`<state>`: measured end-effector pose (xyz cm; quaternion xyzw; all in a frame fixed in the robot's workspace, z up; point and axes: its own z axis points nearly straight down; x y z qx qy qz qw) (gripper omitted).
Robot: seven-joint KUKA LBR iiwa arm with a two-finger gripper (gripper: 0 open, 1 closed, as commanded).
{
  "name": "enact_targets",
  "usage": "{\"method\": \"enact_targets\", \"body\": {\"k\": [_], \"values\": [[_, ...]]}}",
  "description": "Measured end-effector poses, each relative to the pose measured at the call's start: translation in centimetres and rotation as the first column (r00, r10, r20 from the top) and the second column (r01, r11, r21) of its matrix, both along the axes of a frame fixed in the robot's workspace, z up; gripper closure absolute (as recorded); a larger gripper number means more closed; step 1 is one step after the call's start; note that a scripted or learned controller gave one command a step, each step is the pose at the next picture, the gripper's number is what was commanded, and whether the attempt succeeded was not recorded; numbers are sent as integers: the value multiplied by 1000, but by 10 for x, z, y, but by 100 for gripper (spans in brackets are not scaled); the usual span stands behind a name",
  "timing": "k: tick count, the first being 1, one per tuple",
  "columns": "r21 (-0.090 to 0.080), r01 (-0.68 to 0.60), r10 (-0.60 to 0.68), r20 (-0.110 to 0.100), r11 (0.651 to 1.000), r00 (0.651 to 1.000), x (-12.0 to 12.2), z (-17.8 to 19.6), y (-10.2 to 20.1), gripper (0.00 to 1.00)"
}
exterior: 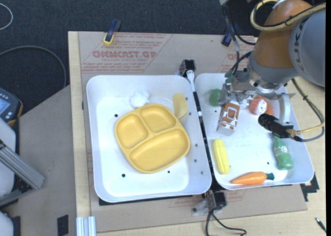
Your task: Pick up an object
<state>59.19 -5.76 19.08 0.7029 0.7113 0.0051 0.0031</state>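
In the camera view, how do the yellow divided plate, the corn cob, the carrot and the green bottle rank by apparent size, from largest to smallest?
1. Yellow divided plate, clearly the largest.
2. Carrot.
3. Corn cob and green bottle: they look about alike, so I do not rank them against each other; the carrot is only slightly longer.

glossy yellow plastic tray [151,143], smooth white bins [98,126]

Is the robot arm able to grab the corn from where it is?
Probably yes. The corn lies by itself in the right bin, near the left wall, with nothing on top of it. The gripper hangs over the same bin, above the brown carton, so the way down looks free.
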Motion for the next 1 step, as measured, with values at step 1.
{"method": "enact_targets", "body": {"k": [1], "values": [[3, 2, -2, -14, 1000, 1000, -25, 9, 91, 100]]}}
